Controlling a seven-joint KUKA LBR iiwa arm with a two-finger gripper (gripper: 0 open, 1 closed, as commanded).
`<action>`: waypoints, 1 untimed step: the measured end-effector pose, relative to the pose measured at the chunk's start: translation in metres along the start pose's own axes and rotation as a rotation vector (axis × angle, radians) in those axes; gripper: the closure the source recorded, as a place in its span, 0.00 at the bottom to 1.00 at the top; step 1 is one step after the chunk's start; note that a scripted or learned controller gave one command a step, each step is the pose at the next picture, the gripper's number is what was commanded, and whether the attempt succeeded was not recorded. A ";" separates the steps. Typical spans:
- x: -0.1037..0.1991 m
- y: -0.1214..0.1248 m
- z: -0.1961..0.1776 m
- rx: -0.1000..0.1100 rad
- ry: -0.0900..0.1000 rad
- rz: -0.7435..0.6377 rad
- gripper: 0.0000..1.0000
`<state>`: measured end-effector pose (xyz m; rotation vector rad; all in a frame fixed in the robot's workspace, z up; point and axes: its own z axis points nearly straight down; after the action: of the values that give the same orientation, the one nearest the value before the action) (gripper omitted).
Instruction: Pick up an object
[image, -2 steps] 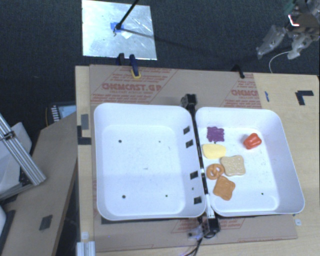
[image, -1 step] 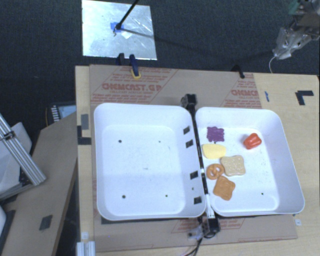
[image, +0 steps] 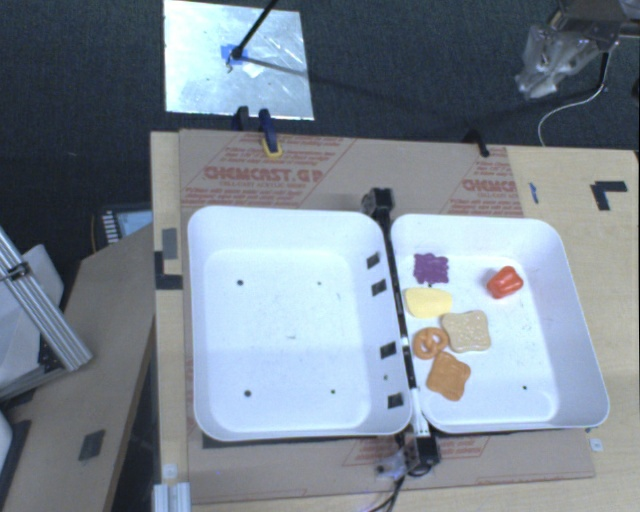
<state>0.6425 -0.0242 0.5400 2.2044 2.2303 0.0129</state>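
The tool (image: 555, 60) hangs at upper right, well clear of both bins; whether it stands wide or narrow I cannot tell. Candidate objects lie in the right bin (image: 570, 300), near the divider: a purple piece (image: 431, 267), a yellow slab (image: 427, 301), a pretzel (image: 429, 343), a toast slice (image: 466, 331), an orange-brown piece (image: 448, 375), and a red pepper (image: 505, 282) set apart. My chief worry is the touching cluster: a descent there may nudge neighbours or pinch two. The flat pieces offer little to grip. The left bin (image: 215, 300) and the counter (image: 300, 165) pose no obstruction.
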 end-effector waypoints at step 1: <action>0.100 -0.009 0.005 0.007 0.002 -0.003 1.00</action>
<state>0.6320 0.0757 0.5349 2.2056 2.2387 0.0072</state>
